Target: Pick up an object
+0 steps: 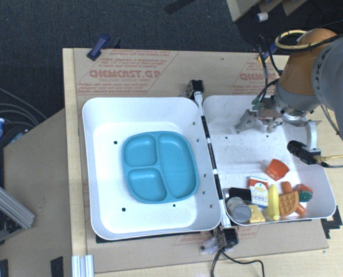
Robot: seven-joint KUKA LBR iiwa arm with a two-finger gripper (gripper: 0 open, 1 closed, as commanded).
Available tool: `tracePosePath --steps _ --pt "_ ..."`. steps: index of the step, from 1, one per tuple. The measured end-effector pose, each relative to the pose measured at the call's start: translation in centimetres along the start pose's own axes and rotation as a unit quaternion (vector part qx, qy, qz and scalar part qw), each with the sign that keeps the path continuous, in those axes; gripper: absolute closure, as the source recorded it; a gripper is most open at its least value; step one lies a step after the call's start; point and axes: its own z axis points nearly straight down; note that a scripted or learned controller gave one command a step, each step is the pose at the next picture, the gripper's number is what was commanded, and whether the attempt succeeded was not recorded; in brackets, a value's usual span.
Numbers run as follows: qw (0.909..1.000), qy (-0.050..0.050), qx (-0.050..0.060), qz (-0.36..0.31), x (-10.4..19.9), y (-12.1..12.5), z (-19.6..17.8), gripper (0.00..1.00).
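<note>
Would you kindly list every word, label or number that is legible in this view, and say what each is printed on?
"CHEMCAST G P": red print on the brown board behind the left bin; the smaller lines around it are too blurred to read.
"CHEMCA...": the same red print behind the right bin, cut off by the arm.
The carton among the toy food has markings too small to read.

1. The brown protective sheet (159, 68) on the tabletop carries red print, "CHEMCAST G P", behind the left bin; the lines of smaller red print above and below it are too fine to read
2. The same red print repeats near the sheet's far right (249, 77), cut off by the arm, so just "CHEM" can be made out
</note>
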Motion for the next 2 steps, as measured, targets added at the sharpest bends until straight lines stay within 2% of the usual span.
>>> tracePosePath --steps 1,2 --pt "1.0000 0.001 0.002 0.001 -2.8 -6.2 1.1 0.00" --pt "1.0000 0.001 0.001 0.002 -2.8 -6.1 0.0 1.00"
